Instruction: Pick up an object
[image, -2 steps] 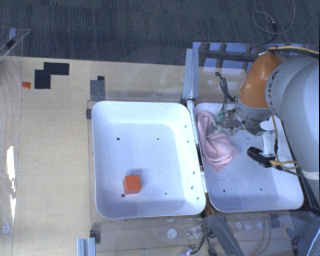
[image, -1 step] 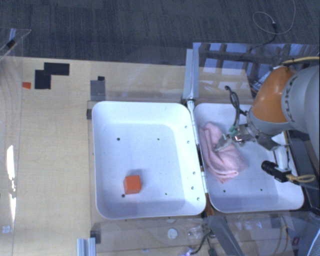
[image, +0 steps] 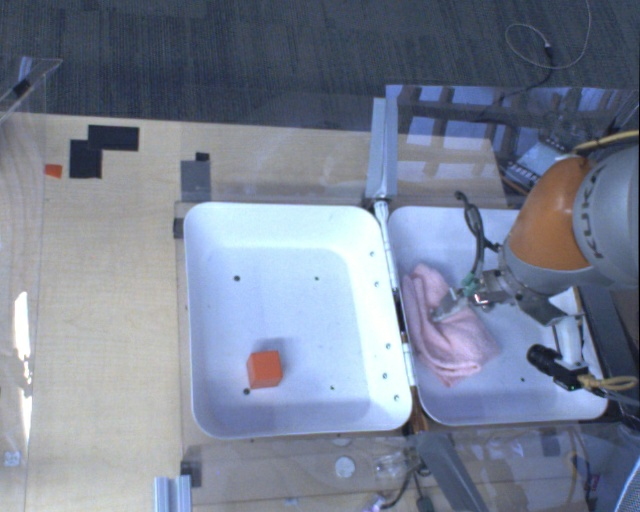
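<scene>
Cloth (image: 448, 325) lies lengthwise along right bin (image: 520, 400).

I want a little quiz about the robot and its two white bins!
1. True or false: the orange block lies in the left bin.
2. Which bin holds the pink cloth? A) left B) right
3. Fill in: the end effector is down at the pink ____.

Key: 1 true; 2 B, the right bin; 3 cloth.
</scene>
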